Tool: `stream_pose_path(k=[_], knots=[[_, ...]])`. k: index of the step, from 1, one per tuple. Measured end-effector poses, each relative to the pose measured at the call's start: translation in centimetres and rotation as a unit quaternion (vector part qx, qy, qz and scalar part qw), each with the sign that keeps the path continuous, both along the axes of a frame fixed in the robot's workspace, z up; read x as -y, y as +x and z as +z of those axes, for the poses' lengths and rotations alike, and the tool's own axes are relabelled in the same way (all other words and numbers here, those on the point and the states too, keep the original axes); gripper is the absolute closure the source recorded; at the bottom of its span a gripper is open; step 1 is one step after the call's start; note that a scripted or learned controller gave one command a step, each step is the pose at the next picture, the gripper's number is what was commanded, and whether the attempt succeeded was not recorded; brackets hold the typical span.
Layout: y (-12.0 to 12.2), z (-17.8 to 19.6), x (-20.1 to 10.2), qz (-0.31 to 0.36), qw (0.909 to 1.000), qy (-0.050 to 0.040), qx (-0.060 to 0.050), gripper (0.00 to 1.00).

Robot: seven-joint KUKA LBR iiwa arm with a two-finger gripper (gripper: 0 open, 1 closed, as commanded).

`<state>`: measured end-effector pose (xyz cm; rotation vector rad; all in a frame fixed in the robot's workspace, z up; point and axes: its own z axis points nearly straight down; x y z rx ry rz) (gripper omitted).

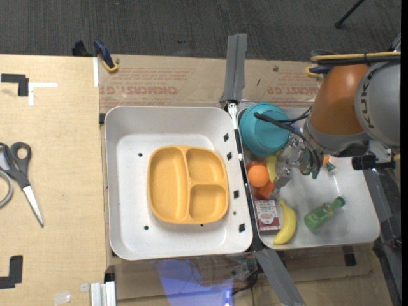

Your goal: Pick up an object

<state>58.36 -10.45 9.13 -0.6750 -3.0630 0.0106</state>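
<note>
My gripper reaches down into the right bin, near its left side. Its tip hangs just right of an orange and over a small yellow piece. A teal cup lies on its side at the bin's far left corner, partly under the wrist. Below the gripper are a red carton, a banana and a green bottle. Nothing visible is lifted off the bin floor.
The left bin holds a yellow divided plate. Scissors lie on the bench at the far left. The orange-banded arm covers the right bin's far right part. A small orange piece sits by the wrist.
</note>
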Motion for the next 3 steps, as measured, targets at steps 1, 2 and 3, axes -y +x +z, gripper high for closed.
stream_pose_path(k=[1, 2, 3], knots=[[4.8, 15.7, 11.9, -0.078, 0.9969, 0.0011, 0.006, 0.0], [6.9, 3.7, 11.7, -0.077, 0.997, 0.0016, 0.005, 0.0], [6.8, 0.3, 11.1, -0.105, 0.9944, 0.0013, 0.006, 0.0]])
